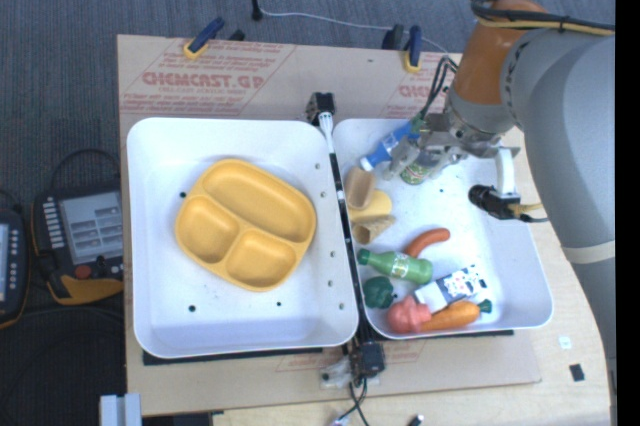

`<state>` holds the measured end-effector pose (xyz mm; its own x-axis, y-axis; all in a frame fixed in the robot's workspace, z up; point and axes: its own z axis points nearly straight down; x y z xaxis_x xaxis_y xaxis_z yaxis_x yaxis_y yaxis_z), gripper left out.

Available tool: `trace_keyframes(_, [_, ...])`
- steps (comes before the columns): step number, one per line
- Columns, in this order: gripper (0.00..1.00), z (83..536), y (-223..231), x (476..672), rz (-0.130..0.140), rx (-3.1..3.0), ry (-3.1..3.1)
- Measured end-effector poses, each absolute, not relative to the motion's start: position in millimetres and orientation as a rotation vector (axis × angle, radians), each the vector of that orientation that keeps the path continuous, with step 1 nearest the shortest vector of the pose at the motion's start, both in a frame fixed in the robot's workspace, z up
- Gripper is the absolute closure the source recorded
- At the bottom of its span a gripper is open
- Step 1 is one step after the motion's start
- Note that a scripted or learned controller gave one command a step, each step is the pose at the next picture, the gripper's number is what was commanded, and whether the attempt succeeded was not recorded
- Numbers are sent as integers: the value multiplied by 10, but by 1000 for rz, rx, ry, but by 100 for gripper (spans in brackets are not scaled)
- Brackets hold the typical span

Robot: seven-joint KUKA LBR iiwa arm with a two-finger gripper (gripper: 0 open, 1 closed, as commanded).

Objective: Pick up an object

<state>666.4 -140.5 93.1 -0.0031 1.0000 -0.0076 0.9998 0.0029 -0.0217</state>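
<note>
My gripper (420,157) hangs low over the back of the right bin (520,259), under the orange-banded wrist. A small clear bottle with a blue cap (384,151) lies just to its left. A small olive-green object (414,173) sits right below the gripper; whether it is touched I cannot tell. Further forward lie a tan cup (359,185), a yellow wedge (374,206), a red sausage (428,240), a green bottle (397,264), a dark green pepper (378,291), a white and blue box (451,286), an orange carrot (452,315) and a red piece (407,316).
A yellow divided plate (246,222) lies in the left bin (160,154). The ridge between the bins (340,214) runs just left of the tan cup. The grey arm covers the right bin's back right corner.
</note>
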Motion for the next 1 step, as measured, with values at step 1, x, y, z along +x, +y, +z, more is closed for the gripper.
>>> trace_keyframes(1, [0, 929, -1324, 6654, 42, -2224, -2218])
